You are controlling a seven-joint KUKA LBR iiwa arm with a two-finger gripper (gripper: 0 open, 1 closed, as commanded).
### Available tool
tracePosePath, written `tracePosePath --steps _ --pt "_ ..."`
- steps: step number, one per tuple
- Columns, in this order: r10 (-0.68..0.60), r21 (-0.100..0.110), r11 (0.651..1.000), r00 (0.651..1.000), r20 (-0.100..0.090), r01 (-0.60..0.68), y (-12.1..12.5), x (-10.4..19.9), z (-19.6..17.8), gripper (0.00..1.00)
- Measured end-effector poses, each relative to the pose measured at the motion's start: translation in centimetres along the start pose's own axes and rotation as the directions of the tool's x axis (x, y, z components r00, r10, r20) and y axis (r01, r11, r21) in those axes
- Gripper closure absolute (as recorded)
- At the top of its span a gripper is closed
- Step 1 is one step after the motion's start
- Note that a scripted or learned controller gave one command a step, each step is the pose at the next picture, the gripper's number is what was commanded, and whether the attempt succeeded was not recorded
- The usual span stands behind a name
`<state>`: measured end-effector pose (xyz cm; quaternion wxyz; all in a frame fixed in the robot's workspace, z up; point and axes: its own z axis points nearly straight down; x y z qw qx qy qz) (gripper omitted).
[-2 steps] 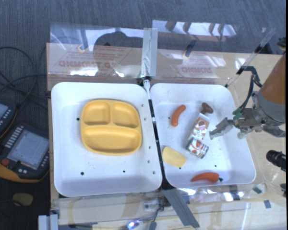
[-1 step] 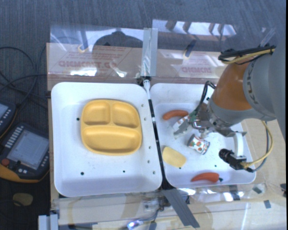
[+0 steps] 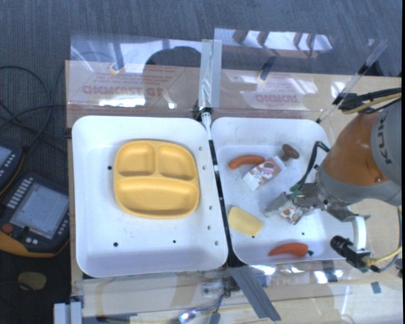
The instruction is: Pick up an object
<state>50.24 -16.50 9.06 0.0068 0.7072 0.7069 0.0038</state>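
Wrapper (image 3: 293,214), a small crumpled one in white with red and dark print, lies in the right bin (image 3: 256,132), toward that bin's right edge and a little nearer its front edge than its back. The hand (image 3: 288,202) is directly over it, and grey metal parts cover its upper side. Whether the hand is open or closed on it cannot be told from this angle, nor whether the wrapper is off the bin floor.

At the far left, off the surface, a control pad (image 3: 28,214) with a screen lies on the dark carpet among black cables. The left bin (image 3: 88,235) carries a yellow divided plate (image 3: 155,179) with three compartments, near its middle. In the right bin, a pale yellow wedge (image 3: 245,221) sits by the left edge, close to the front. Behind it lie an orange-red sausage (image 3: 246,160) and, just beside that, a small white carton (image 3: 263,173) with red print, tilted. A small brown lump (image 3: 289,152) sits beyond the carton's right end. A second red sausage (image 3: 288,250) lies along the front edge, below the wrapper and apart from it. The grey arm (image 3: 364,160) with its orange band enters over the bin's right edge.
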Motion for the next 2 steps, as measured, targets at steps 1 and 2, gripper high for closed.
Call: tracePosePath --steps 1,2 --pt "0.000 0.000 1.000 1.000 0.000 0.000 0.1 -0.1 -0.8 1.00" --pt "-0.003 0.020 1.000 1.000 -0.003 0.003 4.4 4.2 -11.2 1.00"
